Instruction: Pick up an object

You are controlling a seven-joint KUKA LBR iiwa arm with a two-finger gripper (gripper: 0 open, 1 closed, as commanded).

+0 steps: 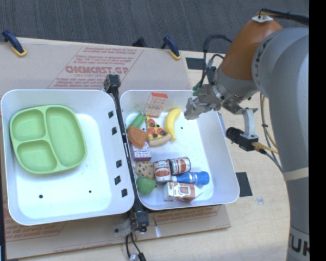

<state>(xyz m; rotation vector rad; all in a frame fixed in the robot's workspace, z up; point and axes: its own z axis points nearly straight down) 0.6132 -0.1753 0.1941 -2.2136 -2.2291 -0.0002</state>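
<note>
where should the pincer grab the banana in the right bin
Probably across the middle of the banana, coming straight down. It lies flat, curved, running up-down in view; its right side faces bare bin floor, while the pizza slice crowds its left.

1. Cardboard sheet (98, 58) covers the counter (261, 200), red "CHEMCAST GP" print near its far edge.
2. Blue-and-yellow clamps on the far edge: one at the far-left corner (13, 42), one further right (171, 47).
3. Left white bin (65, 200) holds a green divided plate (48, 139) in its far-left part, three compartments.
4. Right white bin (220, 162) sits touching the left one.
5. Black clips (118, 145) run along the seam between the bins.
6. Dark carpet floor (98, 10) beyond the counter's far edge.
</note>
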